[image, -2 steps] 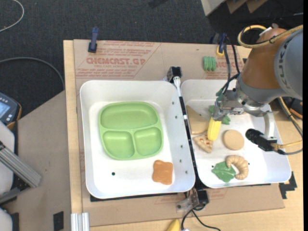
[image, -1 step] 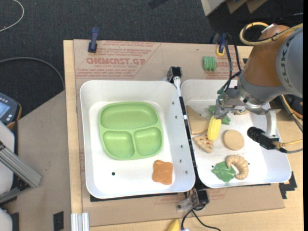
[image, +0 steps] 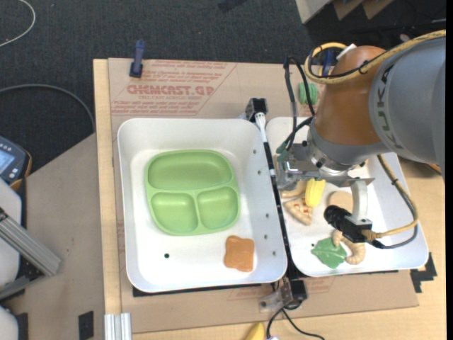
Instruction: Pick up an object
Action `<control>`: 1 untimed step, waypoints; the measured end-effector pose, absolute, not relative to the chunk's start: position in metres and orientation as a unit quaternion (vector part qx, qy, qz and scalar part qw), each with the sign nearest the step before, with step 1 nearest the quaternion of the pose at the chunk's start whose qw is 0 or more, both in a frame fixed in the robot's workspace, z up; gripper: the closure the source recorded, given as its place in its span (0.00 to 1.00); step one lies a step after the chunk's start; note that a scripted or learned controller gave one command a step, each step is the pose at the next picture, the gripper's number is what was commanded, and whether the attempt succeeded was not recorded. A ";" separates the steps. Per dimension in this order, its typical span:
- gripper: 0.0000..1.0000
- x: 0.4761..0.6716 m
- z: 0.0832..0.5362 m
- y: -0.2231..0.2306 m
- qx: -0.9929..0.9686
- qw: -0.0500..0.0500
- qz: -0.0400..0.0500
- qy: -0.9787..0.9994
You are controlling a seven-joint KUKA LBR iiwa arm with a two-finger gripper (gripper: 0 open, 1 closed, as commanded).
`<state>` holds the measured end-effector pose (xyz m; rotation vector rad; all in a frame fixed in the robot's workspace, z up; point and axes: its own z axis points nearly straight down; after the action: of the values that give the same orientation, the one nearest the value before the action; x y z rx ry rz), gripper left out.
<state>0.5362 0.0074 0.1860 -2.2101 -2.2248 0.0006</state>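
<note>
My gripper (image: 291, 171) hangs low over the left part of the right bin (image: 405, 241), close to the wall between the two bins. The wrist and arm hide its tips. Just to its right lies a yellow corn-like toy (image: 313, 190), and below that a tan wedge with red spots (image: 298, 210). Near the bin's front lie a green leafy piece (image: 328, 253) and a tan curved piece (image: 354, 253). The left bin (image: 134, 214) holds a green divided plate (image: 191, 190) and an orange-brown toy (image: 240, 253).
Both bins rest on a cardboard sheet (image: 177, 83) with a blue clip (image: 136, 59) at its back edge. The bulky arm covers the back half of the right bin. A small green thing (image: 306, 93) peeks out behind the arm.
</note>
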 end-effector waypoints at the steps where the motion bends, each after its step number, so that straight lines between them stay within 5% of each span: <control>1: 1.00 0.534 0.350 -0.004 -0.706 -0.007 -0.008 -0.708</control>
<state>0.5336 -0.0039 0.3504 -2.2298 -2.2338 -0.0239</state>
